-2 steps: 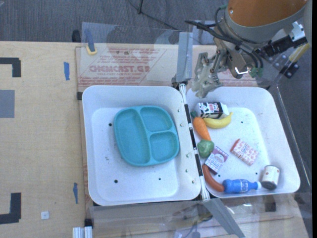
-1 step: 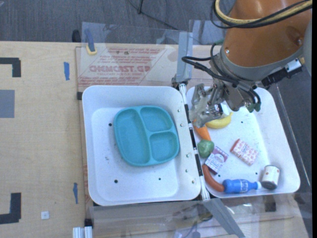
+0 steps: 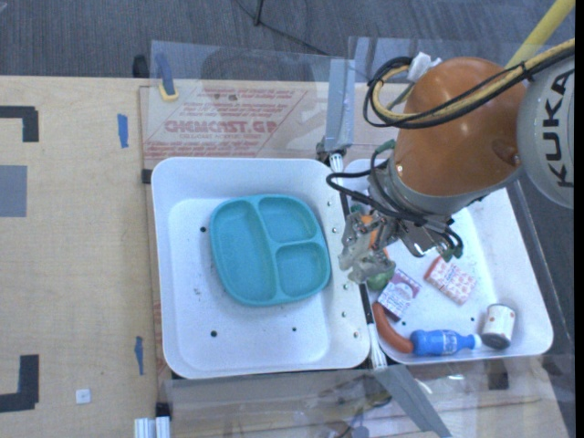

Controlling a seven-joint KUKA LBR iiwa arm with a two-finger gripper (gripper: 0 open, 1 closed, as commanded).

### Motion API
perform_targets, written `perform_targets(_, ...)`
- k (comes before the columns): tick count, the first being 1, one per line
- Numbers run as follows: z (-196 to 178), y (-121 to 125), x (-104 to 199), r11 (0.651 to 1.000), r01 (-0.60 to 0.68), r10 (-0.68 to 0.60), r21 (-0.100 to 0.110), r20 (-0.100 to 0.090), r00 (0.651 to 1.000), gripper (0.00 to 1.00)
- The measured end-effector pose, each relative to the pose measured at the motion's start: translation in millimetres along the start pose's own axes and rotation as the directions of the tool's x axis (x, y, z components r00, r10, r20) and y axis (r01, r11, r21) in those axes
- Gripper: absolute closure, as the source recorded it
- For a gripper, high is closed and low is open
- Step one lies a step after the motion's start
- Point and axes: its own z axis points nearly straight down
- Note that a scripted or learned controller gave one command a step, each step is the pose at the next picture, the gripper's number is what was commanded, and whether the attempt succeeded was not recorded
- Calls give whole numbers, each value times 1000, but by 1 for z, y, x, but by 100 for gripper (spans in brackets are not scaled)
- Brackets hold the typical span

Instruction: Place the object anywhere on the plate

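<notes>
Teal three-compartment plastic plate [image 3: 270, 249], left bin, frame centre. Gripper [image 3: 365, 254] at the bins' divider, grip state indeterminable. Candidate object: small red-and-white packet [image 3: 399, 293], right bin; probably light, flat, crushable; best pinched across its edges.

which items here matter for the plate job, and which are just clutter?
Job:
- teal three-compartment plastic plate, in the left white bin
- gripper, at the seam between the bins; what it holds, if anything, is unclear

Clutter, right white bin:
- blue plastic bottle
- orange sausage-shaped toy
- red-and-white patterned packet
- small white cylinder
</notes>
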Motion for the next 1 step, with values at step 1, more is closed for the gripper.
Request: perform_targets(1,31,16,9,954,300,-300,-2,-2,954,100)
